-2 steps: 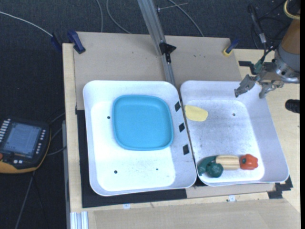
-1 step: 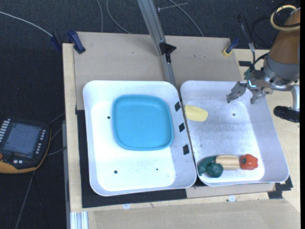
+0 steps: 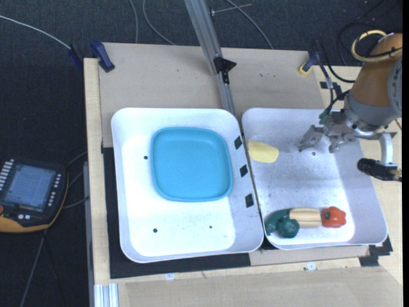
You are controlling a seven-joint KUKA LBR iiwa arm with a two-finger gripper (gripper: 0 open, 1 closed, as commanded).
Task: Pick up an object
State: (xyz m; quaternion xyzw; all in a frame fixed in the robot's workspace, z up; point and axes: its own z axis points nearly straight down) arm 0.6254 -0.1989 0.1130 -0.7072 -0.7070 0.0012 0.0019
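The right bin point(image 3: 358, 190) holds a pale yellow lump point(image 3: 263, 151) near its left wall, and along its near edge a green object point(image 3: 283, 225), a tan stick-shaped piece point(image 3: 305, 217) and a red object point(image 3: 333, 217) lie in a row. My gripper point(image 3: 321, 141) hangs over the upper part of that bin, right of the yellow lump and well apart from it. Its fingers are spread open with nothing between them.
The left bin point(image 3: 131, 190) carries a blue square plate point(image 3: 192, 163). A metal post point(image 3: 208, 31) slants up from between the bins. A pendant point(image 3: 29, 190) lies off the bench to the left, and cables run across the dark floor.
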